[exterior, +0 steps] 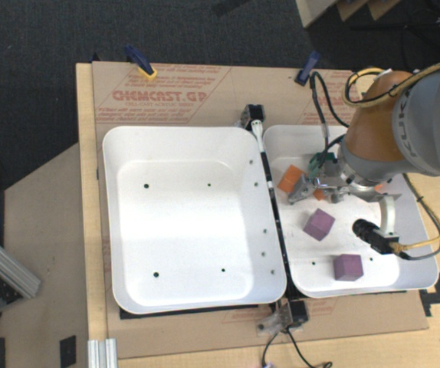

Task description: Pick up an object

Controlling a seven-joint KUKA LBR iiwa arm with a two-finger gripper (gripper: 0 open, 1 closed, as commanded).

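The grey robot arm enters from the right, its orange band sitting just above the wrist. The wrist bends downward and toward the left, carrying the metal two-finger pincer low. Black and yellow cables loop around the wrist and trail along the arm.

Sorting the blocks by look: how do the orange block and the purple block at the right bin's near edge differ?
The small orange block lies by the end effector; the purple cube-shaped block lies apart from it, nearer the bin's front rim. One is orange, the other purple. Both rest in the right white bin.
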